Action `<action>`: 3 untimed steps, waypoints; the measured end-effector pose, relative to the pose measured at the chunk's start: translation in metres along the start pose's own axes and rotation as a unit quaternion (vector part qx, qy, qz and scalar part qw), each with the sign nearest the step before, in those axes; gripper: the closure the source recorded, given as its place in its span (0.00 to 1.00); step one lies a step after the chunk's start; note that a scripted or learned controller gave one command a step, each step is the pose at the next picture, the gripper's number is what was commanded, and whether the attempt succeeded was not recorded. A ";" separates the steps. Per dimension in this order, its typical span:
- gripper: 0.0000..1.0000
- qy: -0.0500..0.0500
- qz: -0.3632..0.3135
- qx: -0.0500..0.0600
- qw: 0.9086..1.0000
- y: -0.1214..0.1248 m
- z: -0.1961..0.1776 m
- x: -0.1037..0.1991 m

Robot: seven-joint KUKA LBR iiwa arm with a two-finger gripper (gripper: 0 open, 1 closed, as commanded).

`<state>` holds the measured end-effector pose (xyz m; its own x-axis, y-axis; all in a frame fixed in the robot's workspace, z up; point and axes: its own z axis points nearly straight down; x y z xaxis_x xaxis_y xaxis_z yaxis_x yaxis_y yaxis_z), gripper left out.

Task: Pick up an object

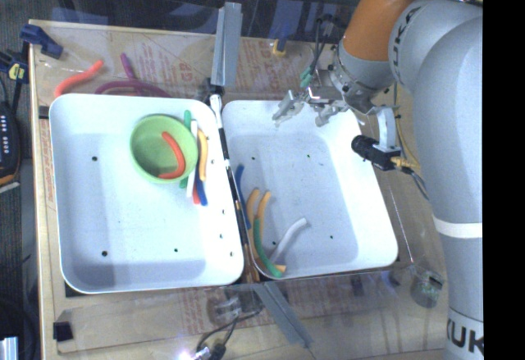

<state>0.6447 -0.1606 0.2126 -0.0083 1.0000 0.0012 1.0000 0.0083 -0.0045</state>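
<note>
Your grey arm [443, 104] reaches over the right bin [369, 219] — gripper [305, 107] spread, holding nothing, at the far rim. The curved sticks [261, 227] lie well apart from it, at the bin's near-left corner.

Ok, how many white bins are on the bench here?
2. The left bin holds a green bowl; the right bin sits beside it, under the gripper.
</note>
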 end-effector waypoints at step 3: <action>0.00 -0.001 -0.085 -0.001 0.996 -0.081 0.034 0.016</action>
<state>0.5637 -0.1457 0.1793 -0.1770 0.9842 -0.0008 0.9842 0.1770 -0.0017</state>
